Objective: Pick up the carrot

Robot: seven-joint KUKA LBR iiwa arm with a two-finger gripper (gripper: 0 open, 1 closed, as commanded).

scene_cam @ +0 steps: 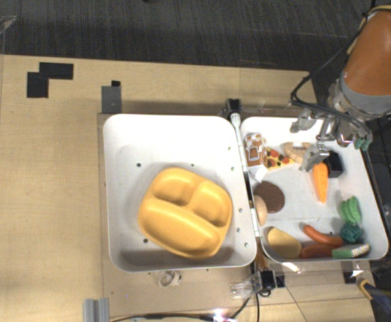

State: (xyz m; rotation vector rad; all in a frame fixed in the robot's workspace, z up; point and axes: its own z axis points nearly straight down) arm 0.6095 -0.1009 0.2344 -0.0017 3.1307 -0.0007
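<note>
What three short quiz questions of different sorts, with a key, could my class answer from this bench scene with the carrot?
1. True or false: the carrot lies in the left bin.
2. Multiple choice: what is the large yellow thing in the left bin?
A. a toy bell pepper
B. a toy banana
C. a toy lemon
3. Fill in: the gripper hangs just above the carrot's ___ end, as seen in the camera view.

Key:
1. False; it lies in the right bin.
2. A.
3. Upper (top).
</note>
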